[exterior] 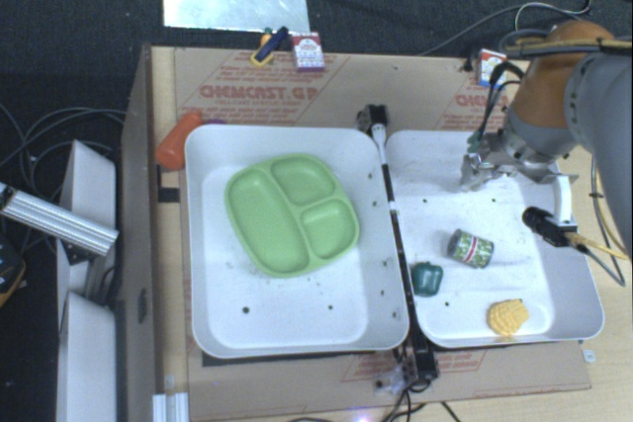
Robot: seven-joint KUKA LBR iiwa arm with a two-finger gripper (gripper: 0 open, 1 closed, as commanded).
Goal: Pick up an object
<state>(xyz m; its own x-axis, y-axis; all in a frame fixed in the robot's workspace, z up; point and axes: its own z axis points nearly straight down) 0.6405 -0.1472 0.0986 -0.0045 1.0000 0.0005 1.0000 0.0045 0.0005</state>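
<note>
Lying on its side in the right bin (584,306), a small can (471,248) has its long axis running from upper left to lower right, one round end turned toward the lower right. Its body is green with a pale label band and a grey, metallic rim. Just below and left of it, near the divider between the bins, sits a dark green, blunt object (427,279), apart from the can. Further toward the near right corner rests a yellow corn piece (506,316), bumpy and short, well apart from both.

Above the can, near the far side of the same bin, the gripper (478,169) hangs low over the white floor, its grey metal tip pointing down and left. Nothing sits between its fingers, and how wide they stand I cannot tell. The grey arm (598,104) with its orange band comes in from the right.

The left bin (213,311) bears a light green divided tray (291,211) with three compartments. An orange object (176,139) lies just outside that bin's far left corner.
</note>
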